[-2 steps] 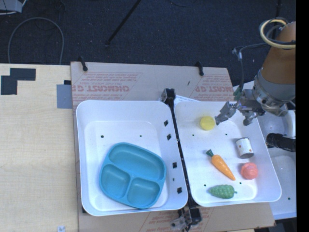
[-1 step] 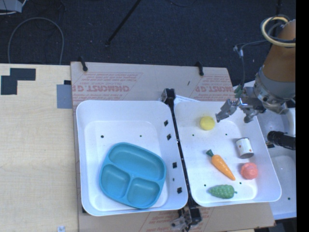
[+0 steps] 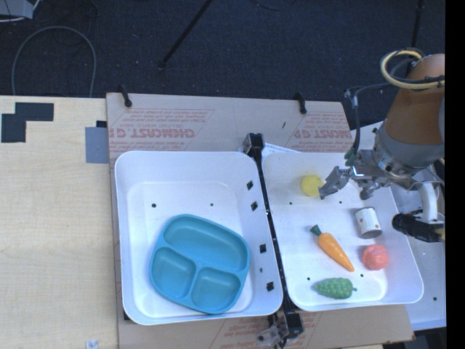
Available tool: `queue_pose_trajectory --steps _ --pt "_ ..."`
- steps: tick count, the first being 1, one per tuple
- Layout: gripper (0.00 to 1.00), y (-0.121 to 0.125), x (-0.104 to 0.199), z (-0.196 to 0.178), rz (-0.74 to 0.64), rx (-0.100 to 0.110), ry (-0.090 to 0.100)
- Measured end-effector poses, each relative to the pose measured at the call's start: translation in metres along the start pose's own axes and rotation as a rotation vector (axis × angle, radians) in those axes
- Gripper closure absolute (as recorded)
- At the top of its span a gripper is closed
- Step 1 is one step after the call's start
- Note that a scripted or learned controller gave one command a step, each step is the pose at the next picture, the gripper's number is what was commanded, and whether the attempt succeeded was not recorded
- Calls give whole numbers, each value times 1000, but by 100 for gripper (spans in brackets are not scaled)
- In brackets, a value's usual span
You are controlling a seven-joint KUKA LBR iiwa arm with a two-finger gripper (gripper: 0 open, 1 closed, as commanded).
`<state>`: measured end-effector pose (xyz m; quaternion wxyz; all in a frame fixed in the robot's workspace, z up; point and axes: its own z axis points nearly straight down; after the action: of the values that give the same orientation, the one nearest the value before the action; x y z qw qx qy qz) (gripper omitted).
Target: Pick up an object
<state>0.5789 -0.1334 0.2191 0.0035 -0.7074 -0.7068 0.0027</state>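
The right bin (image 3: 407, 289) holds several small objects. A yellow lemon (image 3: 311, 185) lies at its back, an orange carrot (image 3: 333, 249) in the middle, a red fruit (image 3: 375, 257) to the right and a green bunch (image 3: 334, 288) near the front. A small white cylinder (image 3: 368, 222) rests by the right wall. My gripper (image 3: 352, 185) hangs over the back of this bin, just right of the lemon and above the cylinder. It is open, with nothing between its fingers (image 3: 335, 182).
A blue divided plate (image 3: 200, 262) lies in the left bin (image 3: 145, 173). A black divider (image 3: 265, 217) runs between the two bins. The arm's grey and orange body (image 3: 414, 122) stands over the right bin's back right corner.
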Motion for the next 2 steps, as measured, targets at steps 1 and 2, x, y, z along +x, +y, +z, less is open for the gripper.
queue_pose_trajectory --steps 1,2 --pt "0 -2 -2 44 0 0 0" --pt "0 -5 -7 90 0 -1 0"
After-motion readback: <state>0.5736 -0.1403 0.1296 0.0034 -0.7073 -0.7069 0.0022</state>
